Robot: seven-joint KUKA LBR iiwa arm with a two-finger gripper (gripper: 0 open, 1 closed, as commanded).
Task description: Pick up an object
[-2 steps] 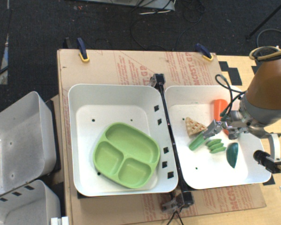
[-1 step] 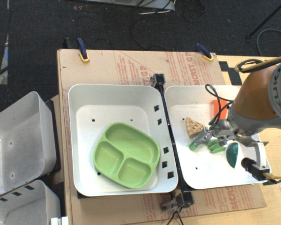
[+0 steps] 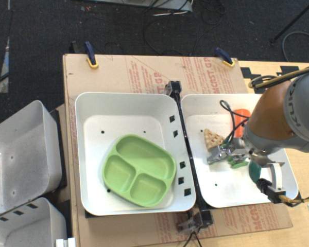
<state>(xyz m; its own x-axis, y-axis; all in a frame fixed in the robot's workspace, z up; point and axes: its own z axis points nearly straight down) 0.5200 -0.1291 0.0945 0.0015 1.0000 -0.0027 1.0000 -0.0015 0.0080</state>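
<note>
Although the task names no particular object, the likeliest candidates lie in the right bin (image 3: pixel 208 197), in the centre-right of the frame: a tan, speckled wedge (image 3: pixel 212 137) that looks like a toy pizza slice, an orange object (image 3: pixel 241 118) just above and right of it, partly hidden by the arm, and a bit of green (image 3: pixel 240 162) beneath the wrist. The wedge I judge to be light, stiff and flat, probably moulded plastic or foam; lying flat on the bin floor it offers little height, so the sensible hold would be across its narrow width, pinching the two slanted edges near the thicker crust end, since a smooth surface could slip out of a tip-only grip. The left bin (image 3: pixel 87 138) holds a green divided tray (image 3: pixel 139 170), broad, rigid and light, which could only be taken by its rim. The arm (image 3: pixel 278 122) reaches in from the right edge, its brown-orange band over the right bin, wrist bent downward. The hand (image 3: pixel 220 154) sits low, just below the wedge and close to the green bit, metal fingers pointing toward the lower left; whether they are parted or closed I cannot tell, and nothing is clearly seen between them. A black cable (image 3: pixel 229 113) loops above.
</note>
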